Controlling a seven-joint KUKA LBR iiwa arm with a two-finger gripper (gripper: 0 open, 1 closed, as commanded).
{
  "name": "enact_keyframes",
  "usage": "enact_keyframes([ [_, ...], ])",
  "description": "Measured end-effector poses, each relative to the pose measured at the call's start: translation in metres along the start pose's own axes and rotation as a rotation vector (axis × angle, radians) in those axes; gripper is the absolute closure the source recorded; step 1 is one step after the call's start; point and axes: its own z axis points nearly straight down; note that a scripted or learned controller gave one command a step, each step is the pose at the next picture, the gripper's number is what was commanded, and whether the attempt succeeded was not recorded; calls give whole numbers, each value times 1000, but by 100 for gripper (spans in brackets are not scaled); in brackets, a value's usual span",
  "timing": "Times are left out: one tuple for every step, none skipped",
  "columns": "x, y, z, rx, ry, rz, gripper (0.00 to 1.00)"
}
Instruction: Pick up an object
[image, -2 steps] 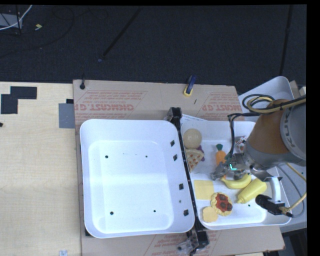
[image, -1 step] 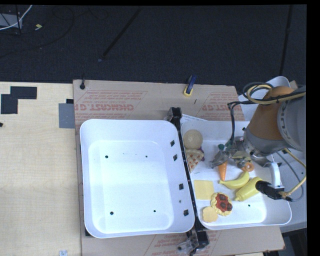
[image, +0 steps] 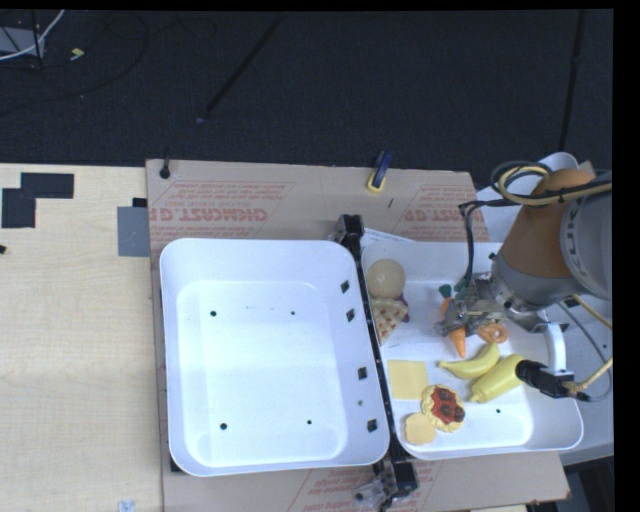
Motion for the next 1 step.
enact_keyframes([
  [107,61,-97,-15,2,-15,100],
])
